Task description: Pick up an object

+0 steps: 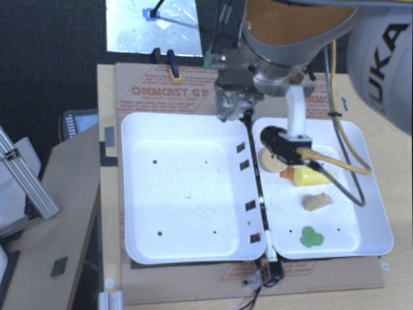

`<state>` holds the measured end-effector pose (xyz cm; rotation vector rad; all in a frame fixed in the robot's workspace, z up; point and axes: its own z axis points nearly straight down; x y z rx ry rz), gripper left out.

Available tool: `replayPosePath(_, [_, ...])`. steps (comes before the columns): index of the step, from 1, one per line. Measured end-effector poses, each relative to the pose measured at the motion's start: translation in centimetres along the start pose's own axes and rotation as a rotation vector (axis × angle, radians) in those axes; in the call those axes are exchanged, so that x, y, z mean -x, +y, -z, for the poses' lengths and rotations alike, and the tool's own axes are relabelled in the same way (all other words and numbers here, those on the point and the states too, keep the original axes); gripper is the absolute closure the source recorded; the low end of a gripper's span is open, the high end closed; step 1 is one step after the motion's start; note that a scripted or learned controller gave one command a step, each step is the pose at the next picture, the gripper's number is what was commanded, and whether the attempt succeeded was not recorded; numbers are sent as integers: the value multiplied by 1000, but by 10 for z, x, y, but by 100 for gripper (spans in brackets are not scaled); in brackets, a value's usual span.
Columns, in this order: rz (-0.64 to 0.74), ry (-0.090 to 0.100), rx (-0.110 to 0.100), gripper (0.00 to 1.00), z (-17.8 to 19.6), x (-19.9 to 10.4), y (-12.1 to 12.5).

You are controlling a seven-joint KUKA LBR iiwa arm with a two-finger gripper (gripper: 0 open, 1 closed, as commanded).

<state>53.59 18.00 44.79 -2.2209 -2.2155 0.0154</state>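
Observation:
The right bin (368, 237) holds a yellow block (311, 176), a beige chunk (317, 202) in front of it and a small green piece (312, 237) near the front. A tan round thing (270, 161) lies left of the yellow block, partly hidden by robot parts. My gripper (235, 108) hangs over the back end of the ridge between the two bins, up and to the left of all these objects. I see nothing held in it.
The left bin (135, 237) lies beside the right one, with a black divider strip (255, 179) between them. A printed cardboard sheet (168, 90) lies under both bins. The grey and orange arm (297, 11) fills the upper right.

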Motion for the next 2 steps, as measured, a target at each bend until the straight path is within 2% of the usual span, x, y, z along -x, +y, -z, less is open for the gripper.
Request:
replayPosePath(1, [2, 2, 4, 100, -61, 30, -51])
replayPosePath(2, [7, 11, 30, 100, 96, 25, -50])
